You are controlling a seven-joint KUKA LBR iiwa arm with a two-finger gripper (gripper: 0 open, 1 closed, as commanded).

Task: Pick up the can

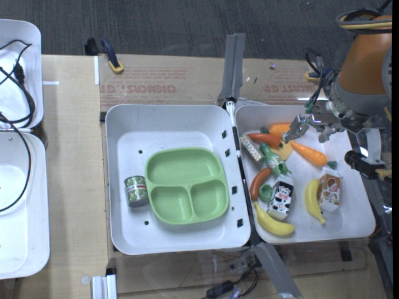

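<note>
Right bin [358,226]: your bananas [274,223], carton [282,198] and carrots [308,153], heaped loose.

Left bin [124,242]: can [135,190] lying beside the green tray [187,185], touching it, free to grasp.

Gripper [298,129]: over the right bin's far edge, well apart from the can; open or closed, you cannot tell.

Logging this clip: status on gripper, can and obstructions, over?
Gripper over right bin, above the carrots. Can on its side in left bin, touching green tray. Can's top unobstructed.
</note>
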